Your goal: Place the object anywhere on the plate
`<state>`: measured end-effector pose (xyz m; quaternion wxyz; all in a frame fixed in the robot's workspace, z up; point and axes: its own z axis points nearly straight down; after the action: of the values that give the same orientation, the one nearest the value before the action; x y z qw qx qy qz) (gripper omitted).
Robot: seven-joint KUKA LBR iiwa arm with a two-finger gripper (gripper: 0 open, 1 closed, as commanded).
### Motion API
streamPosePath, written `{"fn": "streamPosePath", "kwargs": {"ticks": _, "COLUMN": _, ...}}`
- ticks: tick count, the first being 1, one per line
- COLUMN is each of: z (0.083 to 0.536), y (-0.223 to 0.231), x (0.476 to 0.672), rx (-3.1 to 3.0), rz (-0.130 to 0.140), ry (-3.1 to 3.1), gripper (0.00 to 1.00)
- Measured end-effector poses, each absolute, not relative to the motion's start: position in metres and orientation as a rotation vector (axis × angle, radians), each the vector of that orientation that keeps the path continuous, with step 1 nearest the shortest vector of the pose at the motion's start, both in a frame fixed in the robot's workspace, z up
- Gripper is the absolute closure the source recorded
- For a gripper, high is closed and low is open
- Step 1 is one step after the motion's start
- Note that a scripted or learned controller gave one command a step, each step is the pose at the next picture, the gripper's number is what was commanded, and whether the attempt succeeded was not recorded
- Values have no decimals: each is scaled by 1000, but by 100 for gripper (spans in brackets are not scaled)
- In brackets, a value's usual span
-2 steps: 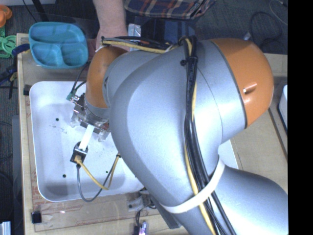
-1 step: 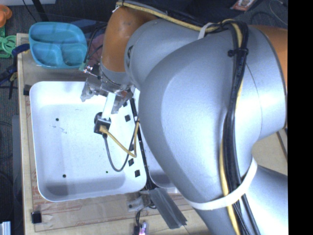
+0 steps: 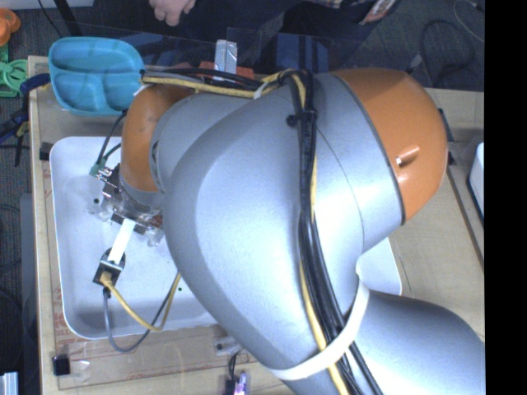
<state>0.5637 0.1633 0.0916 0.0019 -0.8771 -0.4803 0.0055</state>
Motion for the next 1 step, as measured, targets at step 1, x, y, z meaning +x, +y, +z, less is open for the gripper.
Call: {"fn": "streamPosePath", "kwargs": {"ticks": 1, "z": 136, "y": 220, "x": 508, "rx": -2750, "rz": 12, "ry": -1514, "gripper": 0}}
